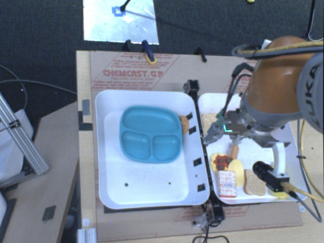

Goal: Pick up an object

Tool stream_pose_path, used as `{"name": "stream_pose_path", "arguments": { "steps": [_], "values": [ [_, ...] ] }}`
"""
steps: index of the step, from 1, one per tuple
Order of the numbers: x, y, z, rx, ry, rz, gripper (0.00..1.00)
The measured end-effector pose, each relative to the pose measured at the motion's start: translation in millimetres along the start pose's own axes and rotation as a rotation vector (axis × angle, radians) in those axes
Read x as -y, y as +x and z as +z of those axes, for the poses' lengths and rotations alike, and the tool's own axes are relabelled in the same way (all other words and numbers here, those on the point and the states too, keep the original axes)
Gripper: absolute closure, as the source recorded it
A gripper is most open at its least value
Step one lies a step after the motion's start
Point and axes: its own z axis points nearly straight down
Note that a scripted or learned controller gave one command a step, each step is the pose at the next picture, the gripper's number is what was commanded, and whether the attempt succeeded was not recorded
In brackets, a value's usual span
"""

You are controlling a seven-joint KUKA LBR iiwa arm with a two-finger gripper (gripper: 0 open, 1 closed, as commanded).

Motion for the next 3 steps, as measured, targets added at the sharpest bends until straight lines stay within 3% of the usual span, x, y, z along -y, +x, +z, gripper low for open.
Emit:
{"name": "stream_pose_path", "arguments": {
  "steps": [1, 2, 3],
  "values": [
    [-1.3, 50.3, 15.4, -0.002, 0.002, -0.006, 0.0],
    [-94.5, 110.5, -109.9, -0.005, -0.019, -0.007, 0.0],
    [-75.5, 139.8, 15.5, 0.001, 0.012, -0.005, 0.0]
  ]
}}
